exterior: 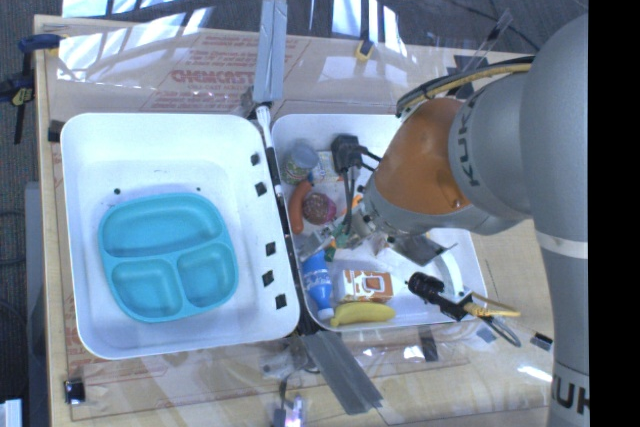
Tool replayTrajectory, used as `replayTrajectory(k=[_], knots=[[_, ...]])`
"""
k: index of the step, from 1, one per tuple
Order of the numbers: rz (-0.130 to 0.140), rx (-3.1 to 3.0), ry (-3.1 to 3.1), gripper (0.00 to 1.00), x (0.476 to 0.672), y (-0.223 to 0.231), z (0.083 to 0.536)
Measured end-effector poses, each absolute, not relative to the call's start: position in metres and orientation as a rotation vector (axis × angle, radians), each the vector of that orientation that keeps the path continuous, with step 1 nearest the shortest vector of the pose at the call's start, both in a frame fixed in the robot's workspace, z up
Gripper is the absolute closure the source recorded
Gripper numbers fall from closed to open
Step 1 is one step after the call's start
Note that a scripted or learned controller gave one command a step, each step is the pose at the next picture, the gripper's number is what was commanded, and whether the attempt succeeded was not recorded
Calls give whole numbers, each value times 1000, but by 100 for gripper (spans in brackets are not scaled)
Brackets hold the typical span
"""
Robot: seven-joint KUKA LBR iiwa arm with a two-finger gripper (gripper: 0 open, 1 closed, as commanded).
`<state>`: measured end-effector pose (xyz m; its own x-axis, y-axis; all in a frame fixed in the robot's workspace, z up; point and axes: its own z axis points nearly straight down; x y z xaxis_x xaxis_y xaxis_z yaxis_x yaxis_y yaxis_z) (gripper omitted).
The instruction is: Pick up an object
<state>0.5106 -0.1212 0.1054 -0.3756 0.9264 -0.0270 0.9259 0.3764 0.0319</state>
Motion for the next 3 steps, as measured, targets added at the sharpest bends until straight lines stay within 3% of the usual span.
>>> replayTrajectory(k=[1,2,3], knots=[[19,1727,2579,100,511,-121,115],[-1,2039,2390,100,570,-136,221],[-2,2039,2392,0,570,-135,221]])
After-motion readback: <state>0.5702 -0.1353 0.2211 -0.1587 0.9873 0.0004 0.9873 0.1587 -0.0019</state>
